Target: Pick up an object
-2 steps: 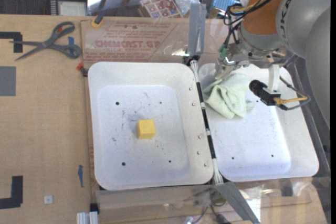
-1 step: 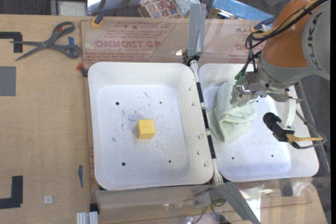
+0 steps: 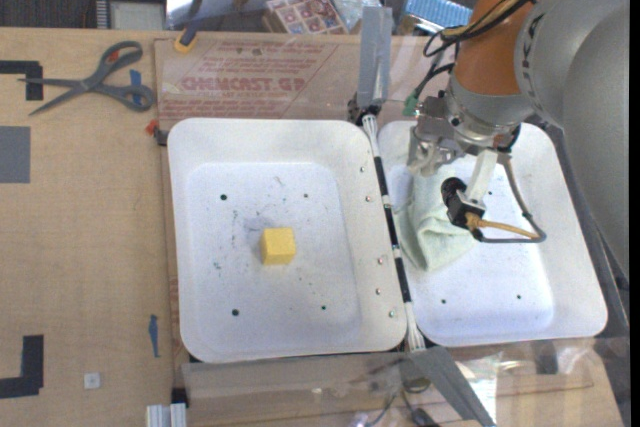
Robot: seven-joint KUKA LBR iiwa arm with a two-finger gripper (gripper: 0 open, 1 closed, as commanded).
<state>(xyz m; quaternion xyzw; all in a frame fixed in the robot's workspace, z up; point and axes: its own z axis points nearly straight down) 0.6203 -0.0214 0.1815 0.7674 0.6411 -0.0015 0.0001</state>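
Arm reaches in from the right, gripper (image 3: 452, 177) low over the right bin (image 3: 560, 305), right at the pale green cloth (image 3: 432, 233) bunched vs. the bin's left wall. Fingers open or closed: can't tell. Yellow block (image 3: 279, 246) sits alone mid left bin (image 3: 200, 165), well apart. Scissors (image 3: 100, 85) lie on the bench, far upper left. Black cable loops just beside the cloth.
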